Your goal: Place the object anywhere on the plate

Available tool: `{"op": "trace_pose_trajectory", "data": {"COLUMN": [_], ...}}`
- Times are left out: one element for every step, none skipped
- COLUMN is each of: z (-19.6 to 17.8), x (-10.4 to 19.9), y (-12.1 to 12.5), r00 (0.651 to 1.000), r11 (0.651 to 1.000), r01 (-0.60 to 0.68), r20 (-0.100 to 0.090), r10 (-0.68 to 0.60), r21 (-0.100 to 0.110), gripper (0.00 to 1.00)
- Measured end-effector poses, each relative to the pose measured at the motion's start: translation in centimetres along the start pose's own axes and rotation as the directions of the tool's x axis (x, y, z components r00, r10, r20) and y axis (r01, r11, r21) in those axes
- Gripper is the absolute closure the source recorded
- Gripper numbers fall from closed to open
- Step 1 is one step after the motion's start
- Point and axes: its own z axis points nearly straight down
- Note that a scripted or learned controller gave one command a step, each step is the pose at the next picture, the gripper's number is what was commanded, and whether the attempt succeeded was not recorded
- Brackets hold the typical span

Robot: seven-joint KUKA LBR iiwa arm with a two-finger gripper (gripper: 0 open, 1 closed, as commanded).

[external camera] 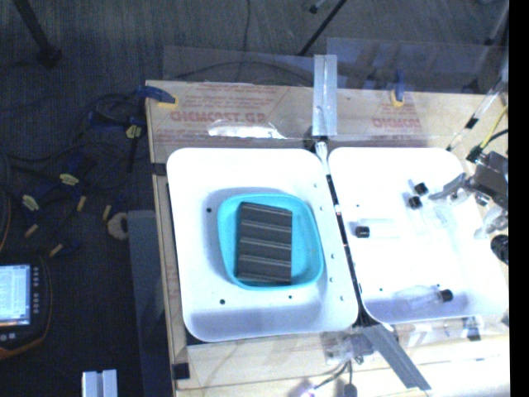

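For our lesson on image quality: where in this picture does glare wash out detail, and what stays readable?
In the camera view, the right bin is overexposed, its floor nearly pure white, so the small clear items on it blur into glare; the left bin is bright but holds contrast, with the blue plate and the dark ribbed object on it crisp; the floor at left is dim.

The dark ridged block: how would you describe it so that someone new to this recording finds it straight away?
Look at the left bin of the two white ones on the bench. A blue plate sits in its middle, and the dark ridged block lies flat on that plate. It is the only dark grey rectangular thing with ridges across it; the right bin holds only small clear pieces with black caps.
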Motion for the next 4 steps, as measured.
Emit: {"op": "trace_pose_trajectory", "data": {"z": [0.8, 2.7, -7.3, 1.1], "x": [-0.2, 0.5, 3.8, 3.9], "y": [0.1, 1.5, 7.3, 4.9], "r00": [0.997, 0.993, 0.995, 0.992], "r11": [0.997, 0.993, 0.995, 0.992], "r01": [-0.075, -0.114, -0.102, -0.129], "r20": [-0.001, 0.005, 0.003, 0.004], "r10": [0.075, 0.114, 0.102, 0.129], "r21": [0.004, 0.002, 0.000, 0.003], "gripper": [0.00, 0.00, 0.00, 0.00]}}
